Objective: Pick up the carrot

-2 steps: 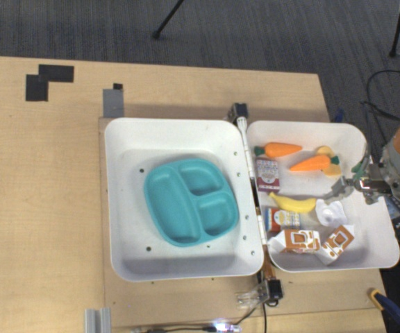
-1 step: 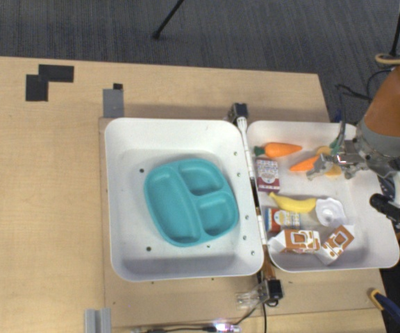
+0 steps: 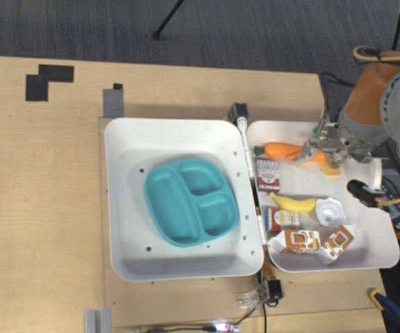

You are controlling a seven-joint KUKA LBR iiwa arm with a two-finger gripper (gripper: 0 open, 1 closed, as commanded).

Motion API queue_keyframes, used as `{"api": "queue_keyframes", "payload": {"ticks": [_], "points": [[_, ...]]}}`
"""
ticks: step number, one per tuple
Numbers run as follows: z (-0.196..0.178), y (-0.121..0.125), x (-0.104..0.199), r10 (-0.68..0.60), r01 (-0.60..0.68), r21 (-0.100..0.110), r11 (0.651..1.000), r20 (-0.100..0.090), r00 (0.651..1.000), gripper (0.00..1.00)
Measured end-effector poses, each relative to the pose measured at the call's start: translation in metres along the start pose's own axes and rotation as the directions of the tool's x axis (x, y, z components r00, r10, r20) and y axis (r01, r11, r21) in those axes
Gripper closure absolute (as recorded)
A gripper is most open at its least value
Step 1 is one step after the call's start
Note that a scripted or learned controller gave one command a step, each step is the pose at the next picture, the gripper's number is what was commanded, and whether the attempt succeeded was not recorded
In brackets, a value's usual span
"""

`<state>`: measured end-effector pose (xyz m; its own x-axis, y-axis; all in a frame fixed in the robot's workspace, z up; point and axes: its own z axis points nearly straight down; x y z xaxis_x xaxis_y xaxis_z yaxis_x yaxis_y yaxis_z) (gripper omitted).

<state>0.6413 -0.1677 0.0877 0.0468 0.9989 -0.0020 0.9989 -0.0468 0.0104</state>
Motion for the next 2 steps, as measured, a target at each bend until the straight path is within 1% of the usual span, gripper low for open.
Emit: {"api": "queue_keyframes", "payload": {"ticks": [1, 2], "points": [[-0.0138, 0.0031, 0.0007, -0.009, 0.009, -0.008, 1.0, 0.003, 1.0, 1.0], [-0.0133, 0.0028, 0.0007, -0.01, 0.01, -0.006, 1.0, 0.003, 1.0, 0.0]]}}
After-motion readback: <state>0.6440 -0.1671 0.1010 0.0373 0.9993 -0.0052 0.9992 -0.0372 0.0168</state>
